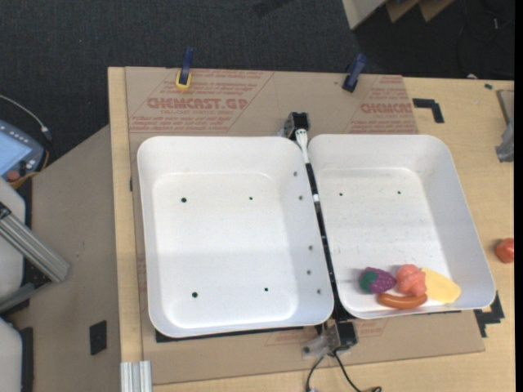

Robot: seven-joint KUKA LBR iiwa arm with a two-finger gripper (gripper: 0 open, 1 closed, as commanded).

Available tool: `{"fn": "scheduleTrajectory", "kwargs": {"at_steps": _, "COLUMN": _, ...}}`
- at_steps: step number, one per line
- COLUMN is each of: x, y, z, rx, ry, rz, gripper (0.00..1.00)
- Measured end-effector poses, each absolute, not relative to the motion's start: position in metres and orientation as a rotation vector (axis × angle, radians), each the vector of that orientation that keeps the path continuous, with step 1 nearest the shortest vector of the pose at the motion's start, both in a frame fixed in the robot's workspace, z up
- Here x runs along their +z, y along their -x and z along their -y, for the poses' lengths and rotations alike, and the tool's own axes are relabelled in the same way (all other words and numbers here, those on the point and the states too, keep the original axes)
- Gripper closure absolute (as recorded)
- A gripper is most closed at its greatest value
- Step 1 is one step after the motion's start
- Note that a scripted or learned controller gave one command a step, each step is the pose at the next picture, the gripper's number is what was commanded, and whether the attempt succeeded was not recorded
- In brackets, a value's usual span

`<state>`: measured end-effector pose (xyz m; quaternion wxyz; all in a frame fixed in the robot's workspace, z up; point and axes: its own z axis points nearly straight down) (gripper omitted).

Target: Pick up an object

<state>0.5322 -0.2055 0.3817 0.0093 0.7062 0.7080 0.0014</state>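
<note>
Orange sausage-shaped toy [401,300] at right bin's [458,211] near edge, untouched

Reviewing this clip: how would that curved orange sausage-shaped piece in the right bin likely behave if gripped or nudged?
The orange sausage looks like small moulded plastic, so probably stiff and light. Its rounded, glossy-looking surface may slip. It lies against the pink piece and yellow piece, so a nudge would likely shift them too.

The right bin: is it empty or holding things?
Holding things. The right bin has four small toys clustered in its near corner: purple, pink, yellow, orange.

Two bins [155,219], four toys [404,286]
</note>
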Motion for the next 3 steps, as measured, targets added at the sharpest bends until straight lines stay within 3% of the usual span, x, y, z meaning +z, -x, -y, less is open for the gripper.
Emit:
{"fn": "scheduleTrajectory", "kwargs": {"at_steps": 1, "x": 0.34, "y": -0.512, "z": 0.201, "rx": -0.004, "ry": -2.226, "rz": -2.224, "gripper": 1.0}}
{"fn": "scheduleTrajectory", "kwargs": {"at_steps": 3, "x": 0.364, "y": -0.515, "z": 0.202, "rx": 0.003, "ry": -2.214, "rz": -2.216, "gripper": 1.0}}
